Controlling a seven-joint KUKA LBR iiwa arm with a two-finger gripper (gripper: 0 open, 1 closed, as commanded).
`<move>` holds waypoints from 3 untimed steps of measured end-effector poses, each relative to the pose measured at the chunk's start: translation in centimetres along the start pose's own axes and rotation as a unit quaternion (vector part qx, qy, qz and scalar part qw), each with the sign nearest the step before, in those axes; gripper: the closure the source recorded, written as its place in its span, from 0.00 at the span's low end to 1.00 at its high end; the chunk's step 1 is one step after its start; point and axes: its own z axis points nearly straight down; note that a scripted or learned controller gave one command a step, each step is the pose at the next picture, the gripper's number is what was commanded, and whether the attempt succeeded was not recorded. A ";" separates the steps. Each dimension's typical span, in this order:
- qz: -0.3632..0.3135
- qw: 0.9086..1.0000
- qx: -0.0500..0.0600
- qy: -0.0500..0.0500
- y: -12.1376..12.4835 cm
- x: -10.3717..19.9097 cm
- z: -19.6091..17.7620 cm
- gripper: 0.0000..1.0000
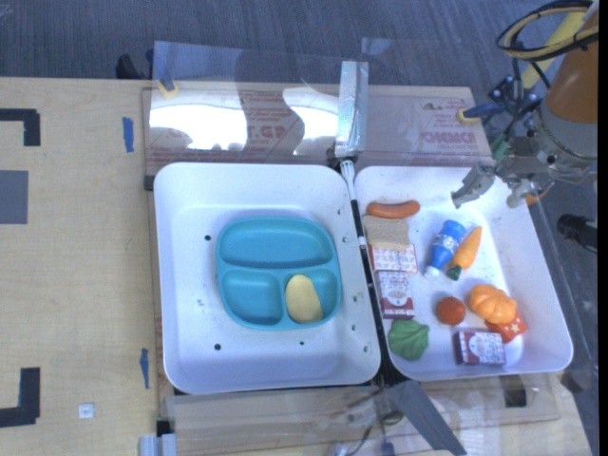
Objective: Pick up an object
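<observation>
Camera view: the grey two-finger gripper [494, 190] hangs over the upper right part of the right shallow white bin [551, 293], its two fingers spread apart with nothing between them.

Below it in that bin lie toy foods: a red-brown sausage [392, 209] with its long axis left to right, an orange carrot [465, 248] slanting with its green end down-left, just beside a blue and white bottle [445, 245] tilted the same way, a red tomato [450, 309], an orange pumpkin [492, 302], a green leafy piece [409, 339], and small printed cartons [394, 274] whose writing is too small to read. The left white bin [180, 255] bears a teal divided tray [275, 245] with a yellow lemon-shaped piece [303, 298] in its lower right compartment.
</observation>
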 end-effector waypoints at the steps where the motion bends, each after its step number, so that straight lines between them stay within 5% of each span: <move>1: -0.056 0.998 -0.010 -0.002 -2.1 1.2 13.4 0.00; 2: -0.094 0.996 -0.005 -0.006 0.4 2.4 14.9 0.00; 3: -0.093 0.996 -0.007 -0.004 0.5 2.6 14.0 1.00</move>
